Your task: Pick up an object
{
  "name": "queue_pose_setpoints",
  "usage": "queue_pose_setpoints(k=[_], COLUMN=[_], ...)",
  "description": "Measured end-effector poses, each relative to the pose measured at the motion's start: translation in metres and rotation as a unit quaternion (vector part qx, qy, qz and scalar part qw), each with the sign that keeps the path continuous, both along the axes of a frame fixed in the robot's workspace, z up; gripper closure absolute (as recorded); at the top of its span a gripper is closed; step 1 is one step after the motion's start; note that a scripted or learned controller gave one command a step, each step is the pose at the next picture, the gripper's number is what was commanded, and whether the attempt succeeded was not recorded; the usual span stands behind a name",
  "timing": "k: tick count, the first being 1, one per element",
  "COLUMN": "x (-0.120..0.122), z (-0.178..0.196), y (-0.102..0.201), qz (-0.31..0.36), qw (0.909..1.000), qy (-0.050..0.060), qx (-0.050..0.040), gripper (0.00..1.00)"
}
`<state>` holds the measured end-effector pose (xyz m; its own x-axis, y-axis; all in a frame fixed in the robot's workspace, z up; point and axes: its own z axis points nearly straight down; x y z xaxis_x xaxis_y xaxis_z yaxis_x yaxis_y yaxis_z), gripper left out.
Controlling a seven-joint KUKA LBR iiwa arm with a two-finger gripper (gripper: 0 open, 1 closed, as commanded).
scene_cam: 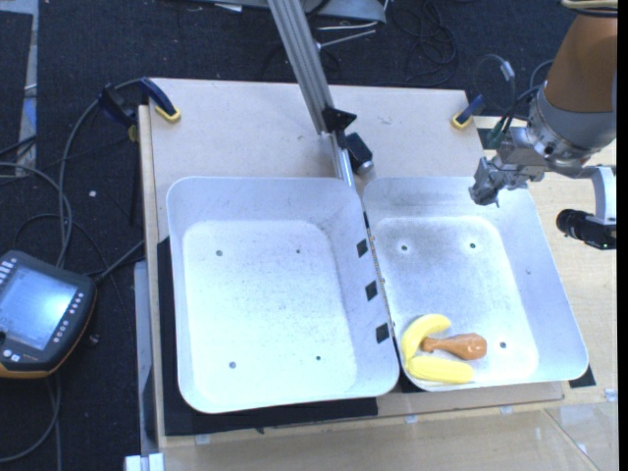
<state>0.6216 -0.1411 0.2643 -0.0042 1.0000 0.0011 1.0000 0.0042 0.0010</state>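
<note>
We've got a yellow banana [429,334], an orange-brown drumstick [459,345], and two speckled white bins [196,214], tan bench [245,126].

A single fixed camera looks down at a slant from above the bench's near edge, far enough back to take in both white bins [265,292] and the surrounding floor. The gripper [488,190] enters at upper right; the bins spread left of and below it, nearer the camera.
</note>
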Motion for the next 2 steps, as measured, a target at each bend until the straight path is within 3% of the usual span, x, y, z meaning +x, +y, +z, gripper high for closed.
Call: queue_pose_setpoints(k=[2], x=[0.004], z=[-0.014], y=[0.095], qz=[0.000], qw=[1.0000], qy=[0.001], qx=[-0.0001], gripper=[1.00])
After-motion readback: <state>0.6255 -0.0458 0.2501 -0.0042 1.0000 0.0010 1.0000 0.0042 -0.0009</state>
